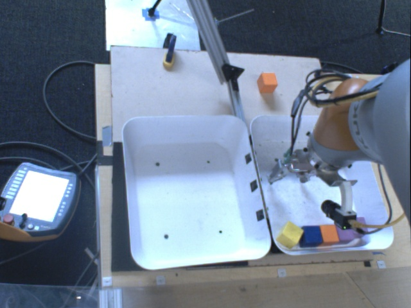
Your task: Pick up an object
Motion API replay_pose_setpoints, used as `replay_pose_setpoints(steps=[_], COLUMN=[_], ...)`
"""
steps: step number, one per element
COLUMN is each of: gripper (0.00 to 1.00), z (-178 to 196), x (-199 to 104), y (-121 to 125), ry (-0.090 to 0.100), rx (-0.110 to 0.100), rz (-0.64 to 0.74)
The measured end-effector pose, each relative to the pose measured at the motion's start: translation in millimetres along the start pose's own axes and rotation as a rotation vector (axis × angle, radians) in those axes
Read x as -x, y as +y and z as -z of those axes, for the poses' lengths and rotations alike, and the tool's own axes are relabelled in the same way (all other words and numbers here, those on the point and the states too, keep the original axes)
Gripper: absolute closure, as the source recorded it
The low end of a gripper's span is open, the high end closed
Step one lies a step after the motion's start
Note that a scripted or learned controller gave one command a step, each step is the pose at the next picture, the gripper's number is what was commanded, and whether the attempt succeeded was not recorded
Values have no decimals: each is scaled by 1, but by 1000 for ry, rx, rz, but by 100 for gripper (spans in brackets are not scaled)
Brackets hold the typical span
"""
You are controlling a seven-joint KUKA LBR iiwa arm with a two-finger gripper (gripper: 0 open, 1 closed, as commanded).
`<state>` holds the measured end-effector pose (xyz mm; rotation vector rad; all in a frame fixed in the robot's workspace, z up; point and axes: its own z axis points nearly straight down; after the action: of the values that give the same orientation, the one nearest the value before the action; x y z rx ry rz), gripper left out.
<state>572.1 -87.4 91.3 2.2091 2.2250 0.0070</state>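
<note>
Yellow block (289, 234) apart from seemingly spread fingers (275, 174).

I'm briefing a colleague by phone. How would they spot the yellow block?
Find the white bin on the view's right. Along its near wall sits a row of coloured blocks. The yellow block is the leftmost, next to the blue block.

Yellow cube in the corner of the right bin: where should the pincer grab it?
Probably straight from above, on two opposite flat sides. The small yellow cube sits turned in the near corner of the right white bin, with a small blue cube close beside it, so a sideways approach looks blocked.
</note>
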Motion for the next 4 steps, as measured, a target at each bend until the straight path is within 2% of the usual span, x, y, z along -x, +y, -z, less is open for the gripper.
replay_pose_setpoints(steps=[1,2,3,4], gripper=[0,0,0,0], z=[0,118,10,-1], x=[-5,46,-6,12], y=[19,57,15,65], ry=[1,-4,4,-1], rx=[-3,4,-15,-2], rz=[-2,-5,0,-1])
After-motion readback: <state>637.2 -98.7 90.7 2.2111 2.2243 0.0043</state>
